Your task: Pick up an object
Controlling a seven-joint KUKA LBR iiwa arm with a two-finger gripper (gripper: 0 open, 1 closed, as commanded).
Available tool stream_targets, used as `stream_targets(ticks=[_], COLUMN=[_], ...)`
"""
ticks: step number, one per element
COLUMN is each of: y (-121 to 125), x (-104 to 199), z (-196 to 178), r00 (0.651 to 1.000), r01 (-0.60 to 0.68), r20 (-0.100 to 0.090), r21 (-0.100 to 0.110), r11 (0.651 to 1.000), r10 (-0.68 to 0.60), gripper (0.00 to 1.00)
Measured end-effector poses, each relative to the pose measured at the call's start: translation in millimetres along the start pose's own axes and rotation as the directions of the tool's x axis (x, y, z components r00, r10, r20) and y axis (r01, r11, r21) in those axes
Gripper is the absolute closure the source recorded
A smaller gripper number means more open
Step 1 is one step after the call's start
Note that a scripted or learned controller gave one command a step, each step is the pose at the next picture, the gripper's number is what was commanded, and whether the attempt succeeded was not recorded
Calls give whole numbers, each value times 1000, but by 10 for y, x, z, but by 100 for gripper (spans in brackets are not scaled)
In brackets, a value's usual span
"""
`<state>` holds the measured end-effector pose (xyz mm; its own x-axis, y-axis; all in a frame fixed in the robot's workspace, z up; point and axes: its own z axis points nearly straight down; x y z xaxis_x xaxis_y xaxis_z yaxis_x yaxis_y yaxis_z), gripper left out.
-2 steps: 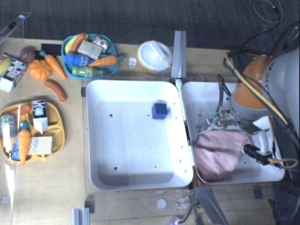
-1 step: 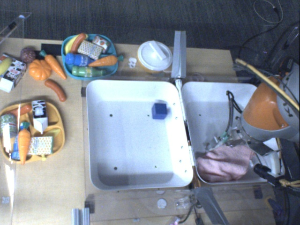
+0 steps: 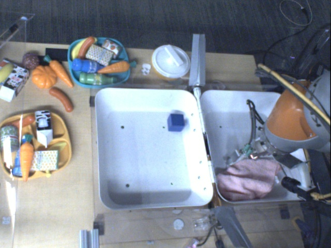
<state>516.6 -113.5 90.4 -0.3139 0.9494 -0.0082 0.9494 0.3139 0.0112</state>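
We see the pincer [image 3: 253, 153] low in the right bin [image 3: 227, 112], just above the pink cloth [image 3: 245, 180]; we cannot tell its state; the blue cube [image 3: 176, 121] lies well apart

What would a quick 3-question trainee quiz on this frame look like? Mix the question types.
1. True or false: the small blue cube lies in the left shallow white bin.
2. Which bin holds the crumpled pink cloth? A) left bin B) right shallow white bin C) neither
3. Fill in: the grey arm with the orange band reaches over the ____ bin.

Key
1. True; the cube sits near that bin's upper right corner.
2. B; the cloth lies at that bin's front edge.
3. Right; the gripper is just above the cloth.
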Motion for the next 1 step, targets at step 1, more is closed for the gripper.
stream_targets(ticks=[1], y=[5], x=[214], z=[-5], r00=[975], r01=[222], r20=[4], r21=[-5], r11=[975], r10=[-222], gripper=[0])
